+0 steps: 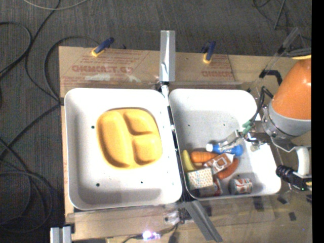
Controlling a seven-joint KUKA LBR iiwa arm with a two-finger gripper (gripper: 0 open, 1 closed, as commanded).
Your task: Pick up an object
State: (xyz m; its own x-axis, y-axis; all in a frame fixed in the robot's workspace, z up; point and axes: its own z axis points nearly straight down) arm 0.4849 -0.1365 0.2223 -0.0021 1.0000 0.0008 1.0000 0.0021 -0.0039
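Observation:
The right bin [212,110] holds a pile of small objects in its near half. A blue and white bottle-like item [225,148] lies on top, with an orange carrot [202,156] just below it. A yellow banana [187,160] is at the pile's left and a patterned box [200,177] sits in front. A red sausage [229,170] and a small can [241,185] lie to the right. My gripper [246,134] reaches in over the bin's right wall, just up and right of the blue item. The orange band [296,92] rises behind it.
The left bin [81,186] holds a yellow compartment tray [130,137]. A metal post [167,54] stands at the far end of the divider between the bins. Two clamps [103,46] [207,52] grip the cardboard sheet behind them.

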